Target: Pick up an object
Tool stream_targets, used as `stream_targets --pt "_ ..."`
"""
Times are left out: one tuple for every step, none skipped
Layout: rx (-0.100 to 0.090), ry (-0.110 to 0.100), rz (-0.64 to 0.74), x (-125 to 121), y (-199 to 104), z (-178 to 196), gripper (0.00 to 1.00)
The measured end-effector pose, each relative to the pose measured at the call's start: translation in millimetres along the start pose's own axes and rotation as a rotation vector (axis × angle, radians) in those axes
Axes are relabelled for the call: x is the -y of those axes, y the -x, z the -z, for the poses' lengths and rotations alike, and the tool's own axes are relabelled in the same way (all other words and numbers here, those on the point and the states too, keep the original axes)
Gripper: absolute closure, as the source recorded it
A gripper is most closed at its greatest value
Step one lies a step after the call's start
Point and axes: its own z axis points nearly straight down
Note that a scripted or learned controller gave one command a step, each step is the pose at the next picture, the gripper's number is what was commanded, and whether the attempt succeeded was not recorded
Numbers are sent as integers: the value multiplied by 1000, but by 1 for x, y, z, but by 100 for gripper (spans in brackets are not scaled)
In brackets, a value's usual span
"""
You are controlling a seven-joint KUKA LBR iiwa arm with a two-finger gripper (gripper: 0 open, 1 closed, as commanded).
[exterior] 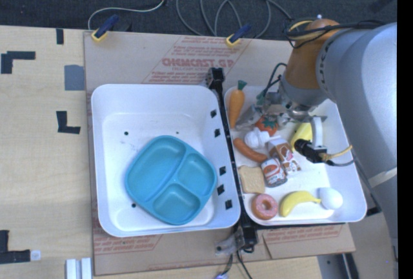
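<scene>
arm: grey w/ orange band (308,64) above wrist, comes in from the right, bent down over far part of right bin (353,190).
jaws (271,115): low in right bin's far half, among the toy food, just beside the carrot. Can't tell how far open or whether anything's between them; wrist + clutter hide the tips.
carrot (236,103): orange w/ green top, lying along right bin's left wall, far end.
red/orange item (267,125): small, w/ green bit, right at the jaws; touching or not, can't tell.
white round piece (253,139): just nearer than that, mid-bin.
sausage (250,150): orange-red, slanted, beside the white piece.
brown packets (279,166): two, red/white labels, centre of bin, touching each other.
bread slice (250,179): tan, near left wall, beside the packets.
donut (264,206): pink, near front-left corner of right bin.
banana (301,201): yellow, along front edge, just right of donut.
egg (330,197): white, at banana's right end.
yellow piece (302,132): right of jaws, partly under the wrist.
left bin (106,103): holds blue divided plate (170,178), three sections, lying toward the front.
desk (39,142): light wood w/ black marks, cardboard sheet (187,61) under both bins; cables (226,3) looped behind.
</scene>
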Motion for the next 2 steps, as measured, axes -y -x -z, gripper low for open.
stream_targets --pt "0 9 -4 13 49 7 0" --pt "6 -39 -11 -21 10 2 0"
